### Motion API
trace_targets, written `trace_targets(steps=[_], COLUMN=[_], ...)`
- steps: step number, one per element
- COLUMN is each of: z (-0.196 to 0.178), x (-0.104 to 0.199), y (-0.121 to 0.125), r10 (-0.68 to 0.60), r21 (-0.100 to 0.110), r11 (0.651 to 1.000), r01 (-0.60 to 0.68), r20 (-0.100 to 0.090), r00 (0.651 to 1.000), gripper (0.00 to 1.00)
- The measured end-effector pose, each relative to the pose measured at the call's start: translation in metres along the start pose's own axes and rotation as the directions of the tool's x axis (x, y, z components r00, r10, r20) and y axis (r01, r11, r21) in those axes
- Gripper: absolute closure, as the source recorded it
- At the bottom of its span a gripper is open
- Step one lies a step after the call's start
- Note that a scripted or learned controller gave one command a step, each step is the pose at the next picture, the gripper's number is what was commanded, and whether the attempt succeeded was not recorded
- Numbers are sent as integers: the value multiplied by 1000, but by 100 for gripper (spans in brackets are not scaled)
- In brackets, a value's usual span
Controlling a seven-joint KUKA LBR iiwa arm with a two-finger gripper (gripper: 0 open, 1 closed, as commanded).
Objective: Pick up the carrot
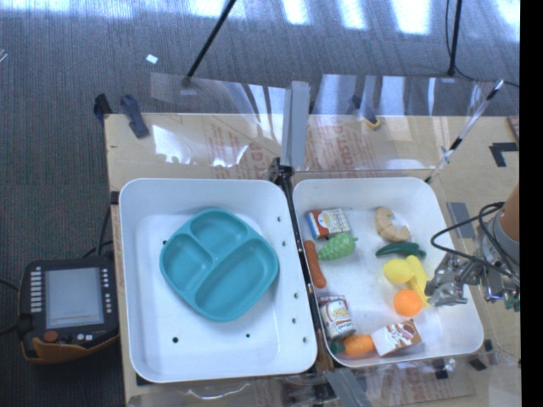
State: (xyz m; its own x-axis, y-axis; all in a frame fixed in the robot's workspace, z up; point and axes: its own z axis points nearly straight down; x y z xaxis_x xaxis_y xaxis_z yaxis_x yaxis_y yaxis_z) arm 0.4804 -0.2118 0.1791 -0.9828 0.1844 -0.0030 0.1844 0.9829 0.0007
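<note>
The carrot [358, 344] is small and orange with a green top. It lies at the front edge of the right bin [424, 189], between a printed can [338, 315] and a small carton [397, 337]. My gripper [448, 288] hangs over the right side of that bin, just right of an orange ball [407, 303]. It is well to the right of the carrot and a little farther back. Nothing shows in its grasp.
The right bin also holds a red sausage [315, 264], a green bumpy fruit [337, 247], a small box [329, 222], a tan piece [392, 224], a dark green vegetable [400, 249] and a yellow fruit [405, 271]. A teal divided plate [219, 264] sits in the left bin [136, 312].
</note>
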Motion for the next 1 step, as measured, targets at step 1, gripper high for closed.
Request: trace_targets(steps=[1], z=[1], x=[0], y=[0], r10=[0], r21=[-1], r11=[1000], r01=[0], r20=[-2], r00=[1000], gripper=[0])
